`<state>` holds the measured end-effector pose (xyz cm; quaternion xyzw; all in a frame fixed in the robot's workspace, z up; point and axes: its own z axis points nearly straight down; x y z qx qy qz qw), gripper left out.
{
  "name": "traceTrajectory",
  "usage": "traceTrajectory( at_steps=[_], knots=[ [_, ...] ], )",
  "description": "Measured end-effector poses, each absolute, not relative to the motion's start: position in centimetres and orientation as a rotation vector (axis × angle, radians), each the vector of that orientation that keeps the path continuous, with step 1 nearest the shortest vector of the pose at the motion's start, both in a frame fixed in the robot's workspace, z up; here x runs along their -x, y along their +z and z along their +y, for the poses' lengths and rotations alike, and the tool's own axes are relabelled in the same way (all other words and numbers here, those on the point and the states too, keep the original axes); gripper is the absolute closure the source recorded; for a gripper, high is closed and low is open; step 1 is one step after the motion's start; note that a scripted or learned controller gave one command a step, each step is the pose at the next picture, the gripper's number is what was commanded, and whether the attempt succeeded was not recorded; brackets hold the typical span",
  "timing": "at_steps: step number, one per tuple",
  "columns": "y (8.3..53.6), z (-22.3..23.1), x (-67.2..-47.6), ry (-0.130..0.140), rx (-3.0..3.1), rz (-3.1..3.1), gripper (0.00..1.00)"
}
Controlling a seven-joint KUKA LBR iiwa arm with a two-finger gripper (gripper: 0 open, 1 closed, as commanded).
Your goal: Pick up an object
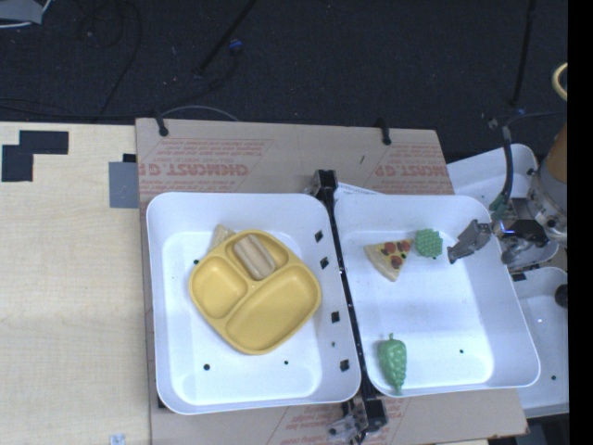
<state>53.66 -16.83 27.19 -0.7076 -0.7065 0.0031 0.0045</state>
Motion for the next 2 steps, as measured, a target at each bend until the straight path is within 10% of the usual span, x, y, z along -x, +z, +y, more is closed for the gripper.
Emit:
traceTrajectory(
  at_steps=[2],
  knots=[
    [21.2, -16.9, -53.6, 0.007, 2.216, -2.215, 0.0]
  ],
)
